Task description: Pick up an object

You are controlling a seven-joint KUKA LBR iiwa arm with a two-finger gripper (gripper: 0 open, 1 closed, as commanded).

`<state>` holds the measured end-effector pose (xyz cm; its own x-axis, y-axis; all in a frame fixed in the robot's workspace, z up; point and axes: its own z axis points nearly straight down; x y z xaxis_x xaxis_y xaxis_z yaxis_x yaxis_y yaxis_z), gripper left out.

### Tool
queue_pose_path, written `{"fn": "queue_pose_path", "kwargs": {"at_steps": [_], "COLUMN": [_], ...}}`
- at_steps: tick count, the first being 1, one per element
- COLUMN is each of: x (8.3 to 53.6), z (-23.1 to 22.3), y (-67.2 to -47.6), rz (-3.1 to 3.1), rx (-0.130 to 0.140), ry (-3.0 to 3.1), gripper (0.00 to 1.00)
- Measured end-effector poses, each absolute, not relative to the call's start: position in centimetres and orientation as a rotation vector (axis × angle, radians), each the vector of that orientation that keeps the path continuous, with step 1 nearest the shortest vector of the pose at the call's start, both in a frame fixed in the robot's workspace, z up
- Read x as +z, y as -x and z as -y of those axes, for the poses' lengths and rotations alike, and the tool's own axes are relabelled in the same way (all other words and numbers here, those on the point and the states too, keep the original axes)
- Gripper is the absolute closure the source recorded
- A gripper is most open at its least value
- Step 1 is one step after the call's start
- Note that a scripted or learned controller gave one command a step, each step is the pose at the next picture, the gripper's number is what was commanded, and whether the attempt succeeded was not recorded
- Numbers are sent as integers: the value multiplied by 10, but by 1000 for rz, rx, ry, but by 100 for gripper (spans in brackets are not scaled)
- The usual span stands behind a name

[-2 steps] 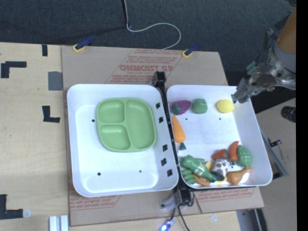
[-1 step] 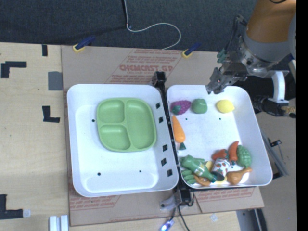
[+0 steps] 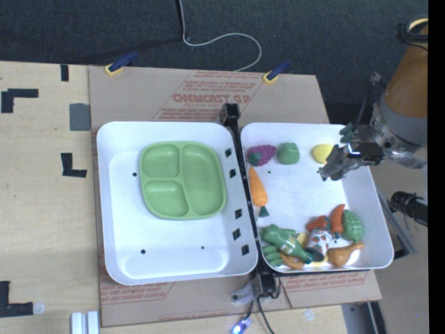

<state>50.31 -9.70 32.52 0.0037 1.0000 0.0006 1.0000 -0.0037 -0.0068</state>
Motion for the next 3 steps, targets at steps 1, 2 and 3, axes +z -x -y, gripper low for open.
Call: {"fn": "queue_pose_path", "kwargs": {"at_steps": [1,2,3], "x": [338,459,387], "z": [37,-42,-53], "y": [-489,-484,-483], "rz": [2227,2240,2221], "rx": [1,-17,10], "ry": [2212,2212,2216], "gripper": [100,100,100]}}
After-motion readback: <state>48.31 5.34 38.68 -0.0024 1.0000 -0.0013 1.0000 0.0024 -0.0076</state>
